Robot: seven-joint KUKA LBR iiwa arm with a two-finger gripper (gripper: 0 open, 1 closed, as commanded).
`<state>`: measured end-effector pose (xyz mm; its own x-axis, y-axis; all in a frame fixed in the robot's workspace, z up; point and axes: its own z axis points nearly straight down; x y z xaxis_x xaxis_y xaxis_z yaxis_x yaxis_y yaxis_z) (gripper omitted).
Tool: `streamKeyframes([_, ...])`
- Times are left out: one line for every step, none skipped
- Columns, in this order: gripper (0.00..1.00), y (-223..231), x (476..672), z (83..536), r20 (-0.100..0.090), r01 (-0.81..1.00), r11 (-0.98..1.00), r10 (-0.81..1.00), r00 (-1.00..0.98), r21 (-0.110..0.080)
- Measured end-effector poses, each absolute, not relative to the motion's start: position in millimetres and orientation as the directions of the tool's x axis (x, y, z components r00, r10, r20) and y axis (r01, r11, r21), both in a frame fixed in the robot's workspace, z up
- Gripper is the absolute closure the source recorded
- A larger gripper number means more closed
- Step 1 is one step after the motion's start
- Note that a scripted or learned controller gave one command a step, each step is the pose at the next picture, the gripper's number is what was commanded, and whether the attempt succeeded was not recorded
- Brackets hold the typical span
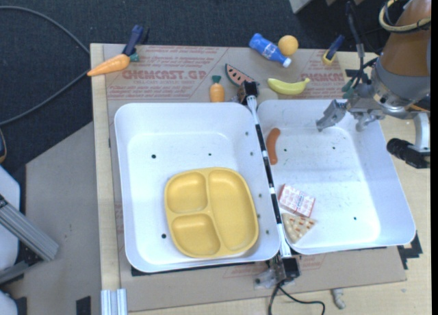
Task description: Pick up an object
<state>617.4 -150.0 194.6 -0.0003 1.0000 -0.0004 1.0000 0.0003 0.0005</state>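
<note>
- Nearest me, a waffle [299,226] and a red-and-white packet [297,200] lie touching at the right bin's [369,233] front left.
- A sausage [273,145] lies by that bin's left wall.
- I see the gripper [346,111] over the bin's back edge, jaws spread, nothing between them.
- In the left bin [137,142] sits a yellow tray [210,211].
- Behind the bins: banana [288,86], bottle [269,49], carrot [109,66].
</note>
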Motion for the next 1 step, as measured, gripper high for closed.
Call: streamKeyframes([0.0,-93.5,666.1,128.1,0.001,1.0,0.001,1.0,-0.001,-0.001])
